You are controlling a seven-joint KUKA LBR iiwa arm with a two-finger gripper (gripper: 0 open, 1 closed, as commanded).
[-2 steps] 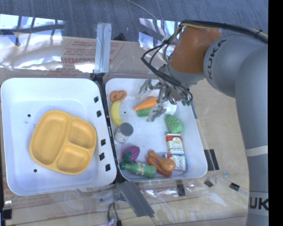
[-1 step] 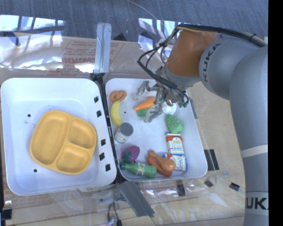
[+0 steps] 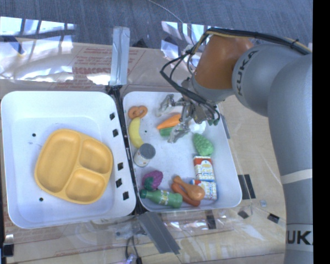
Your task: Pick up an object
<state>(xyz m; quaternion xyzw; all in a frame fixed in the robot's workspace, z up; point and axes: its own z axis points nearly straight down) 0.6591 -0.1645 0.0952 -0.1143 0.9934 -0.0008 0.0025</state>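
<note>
The grey arm is hung over the carrot, upper middle; gripper spread wide, nothing held.

The two bins look like smooth white plastic with a faint sheen. The divided yellow tray is glossy moulded plastic. The toy foods, among them the banana and the green bottle, look like shiny plastic. The small can has a dull metal top. The arm wears matt grey casing with a smooth orange band. Strips of reflective foil tape gleam on the brown cardboard.
</note>
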